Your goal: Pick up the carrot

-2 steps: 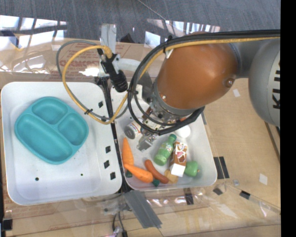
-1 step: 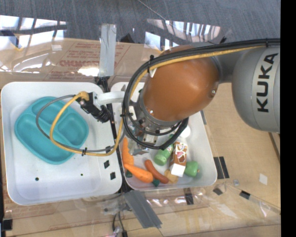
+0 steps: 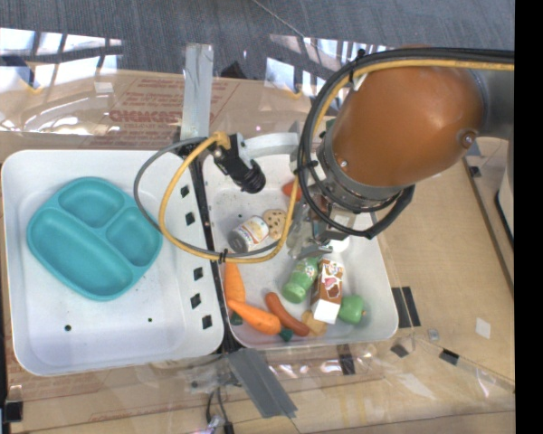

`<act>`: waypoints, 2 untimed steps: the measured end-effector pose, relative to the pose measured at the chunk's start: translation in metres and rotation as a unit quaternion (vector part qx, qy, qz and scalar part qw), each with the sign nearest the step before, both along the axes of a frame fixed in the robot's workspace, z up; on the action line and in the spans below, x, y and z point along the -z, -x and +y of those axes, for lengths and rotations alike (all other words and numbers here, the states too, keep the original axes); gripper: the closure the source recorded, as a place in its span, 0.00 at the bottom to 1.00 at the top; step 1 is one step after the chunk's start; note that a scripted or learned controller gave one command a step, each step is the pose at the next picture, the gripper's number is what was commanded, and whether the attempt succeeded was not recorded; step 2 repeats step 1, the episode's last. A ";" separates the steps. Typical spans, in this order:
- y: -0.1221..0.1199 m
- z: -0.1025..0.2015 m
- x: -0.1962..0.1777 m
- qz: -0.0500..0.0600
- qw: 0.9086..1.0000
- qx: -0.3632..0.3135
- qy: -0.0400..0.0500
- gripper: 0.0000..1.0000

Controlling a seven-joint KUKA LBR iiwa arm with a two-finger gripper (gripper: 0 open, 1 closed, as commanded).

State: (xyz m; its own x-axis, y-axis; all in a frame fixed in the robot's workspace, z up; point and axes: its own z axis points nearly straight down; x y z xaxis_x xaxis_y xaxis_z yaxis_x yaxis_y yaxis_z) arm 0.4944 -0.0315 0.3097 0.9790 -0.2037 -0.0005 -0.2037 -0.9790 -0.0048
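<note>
An orange carrot lies along the left wall of the right bin. A second orange carrot lies at the bin's front edge, just below the first. The arm's big orange wrist band hangs over the right bin. Below it the gripper reaches down into the middle of the bin, to the right of both carrots and apart from them. It stands just above a green bottle. The wrist and cables hide the fingertips.
The left bin holds a teal divided plate. In the right bin lie a small can, a cookie, a red sausage, a brown and white packet and a green piece. Yellow and black cables loop over the bins' shared wall.
</note>
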 end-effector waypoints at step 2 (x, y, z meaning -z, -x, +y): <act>-0.002 0.005 -0.007 0.001 1.000 -0.004 -0.004 1.00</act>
